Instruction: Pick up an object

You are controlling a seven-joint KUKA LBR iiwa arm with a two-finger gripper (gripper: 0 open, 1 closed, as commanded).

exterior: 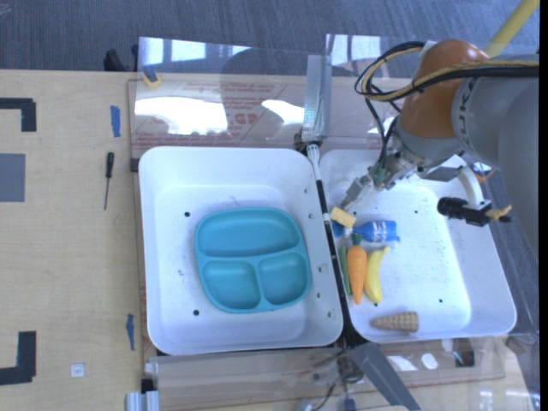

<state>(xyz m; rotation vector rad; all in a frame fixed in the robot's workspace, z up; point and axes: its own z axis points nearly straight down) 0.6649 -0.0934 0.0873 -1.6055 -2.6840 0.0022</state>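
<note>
two bins (163,187); your gripper (349,197) is low in the right one by the bottle (374,230); grip state can't be told; carrot (356,270), banana (375,278) just beside.

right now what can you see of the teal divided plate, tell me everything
The teal divided plate lies flat in the left white bin, near its middle. It looks like matte plastic, a rounded rectangle with a raised rim and three compartments: one wide one along the far side and two smaller ones along the near side. All three look bare. It rests on the bin floor, touching neither the walls nor any other object.
</note>
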